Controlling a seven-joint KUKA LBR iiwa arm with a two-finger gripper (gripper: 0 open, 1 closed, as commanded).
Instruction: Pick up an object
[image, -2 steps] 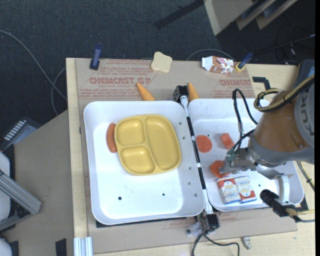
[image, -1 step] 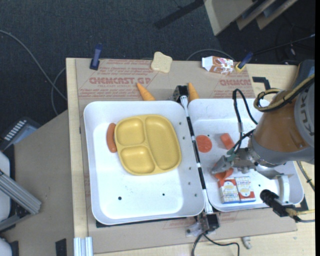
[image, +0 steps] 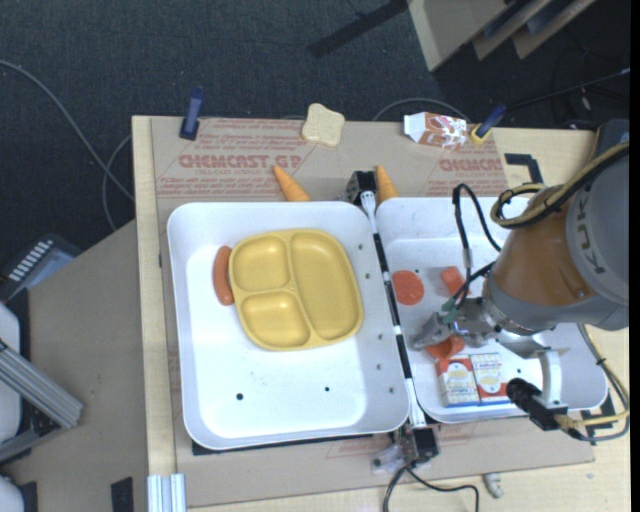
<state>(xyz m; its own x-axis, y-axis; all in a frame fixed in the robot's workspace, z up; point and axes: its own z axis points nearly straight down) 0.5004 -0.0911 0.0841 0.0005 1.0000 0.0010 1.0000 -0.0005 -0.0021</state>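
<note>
- Seen from above at a slant: two white bins side by side on a bench (image: 150, 300).
- In the left bin (image: 200, 330): a yellow divided plate (image: 295, 288), with a red sausage (image: 222, 275) touching its left edge, long axis running near-to-far.
- In the right bin (image: 425, 225): a red disc (image: 408, 288), a small orange piece (image: 452, 277), and a small carton (image: 471, 379) lying flat.
- Low over the right bin, beside the carton: the gripper (image: 445, 330); cannot tell whether open or closed.

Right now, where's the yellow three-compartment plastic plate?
The yellow three-compartment plastic plate lies in the left white bin, toward its upper middle, with a red-orange sausage-shaped toy against its left edge.
</note>
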